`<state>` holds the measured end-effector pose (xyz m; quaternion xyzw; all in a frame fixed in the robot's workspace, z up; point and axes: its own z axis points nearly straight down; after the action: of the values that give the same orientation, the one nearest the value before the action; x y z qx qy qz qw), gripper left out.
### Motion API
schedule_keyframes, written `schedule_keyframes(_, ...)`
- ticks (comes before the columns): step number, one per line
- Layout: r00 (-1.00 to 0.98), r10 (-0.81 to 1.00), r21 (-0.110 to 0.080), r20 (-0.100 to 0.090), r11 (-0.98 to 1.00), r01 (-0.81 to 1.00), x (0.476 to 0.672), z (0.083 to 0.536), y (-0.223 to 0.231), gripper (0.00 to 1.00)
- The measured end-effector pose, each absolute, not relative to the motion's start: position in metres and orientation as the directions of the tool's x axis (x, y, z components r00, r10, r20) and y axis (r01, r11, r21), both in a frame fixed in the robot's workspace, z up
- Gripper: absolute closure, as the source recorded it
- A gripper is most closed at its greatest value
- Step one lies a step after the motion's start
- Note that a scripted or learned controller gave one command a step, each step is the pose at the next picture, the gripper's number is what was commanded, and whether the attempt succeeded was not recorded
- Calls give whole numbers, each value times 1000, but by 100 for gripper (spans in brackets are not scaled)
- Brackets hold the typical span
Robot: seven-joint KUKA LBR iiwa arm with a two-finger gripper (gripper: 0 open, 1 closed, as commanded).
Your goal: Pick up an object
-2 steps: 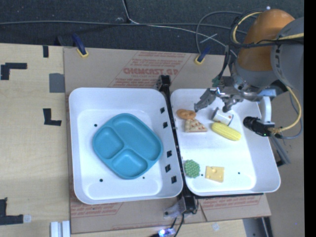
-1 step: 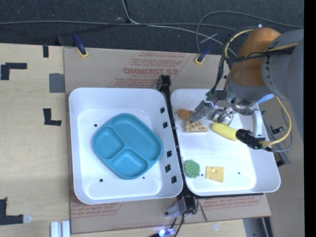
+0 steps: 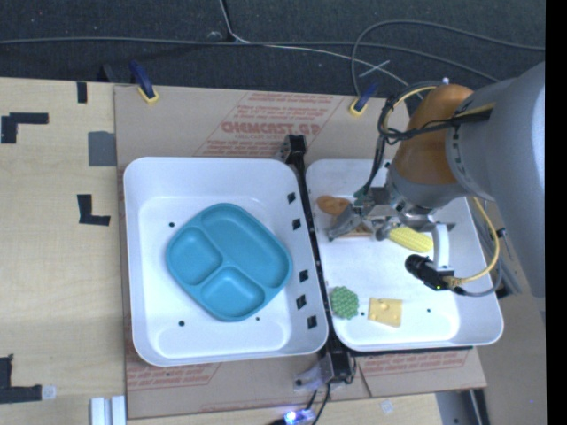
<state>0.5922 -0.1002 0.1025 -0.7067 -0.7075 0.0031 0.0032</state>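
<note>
My gripper (image 3: 347, 217) is low in the right bin (image 3: 478, 326), near its upper left corner. It points left with its fingers (image 3: 341, 231) spread open. A brown bread-like piece (image 3: 333, 205) lies at the fingertips, next to the bin's left wall, and is not clamped between them. A yellow corn cob (image 3: 411, 238) lies just right of the gripper, partly under the wrist. A green broccoli floret (image 3: 345, 303) and a yellow cheese wedge (image 3: 384, 312) sit near the bin's front.
The left bin (image 3: 142, 184) holds a blue divided plate (image 3: 229, 260). The grey arm with its orange band (image 3: 434, 140) covers the right bin's upper right. A black cable plug (image 3: 423, 271) hangs over the bin's middle.
</note>
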Motion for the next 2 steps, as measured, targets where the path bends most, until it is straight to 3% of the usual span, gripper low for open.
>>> schedule_keyframes(1, -3, 1000, -3, 0, 3, 1000, 594, 117, -100, 100)
schedule_keyframes(2, -2, 1000, 4, -1, 2, 1000, 604, 164, -100, 100)
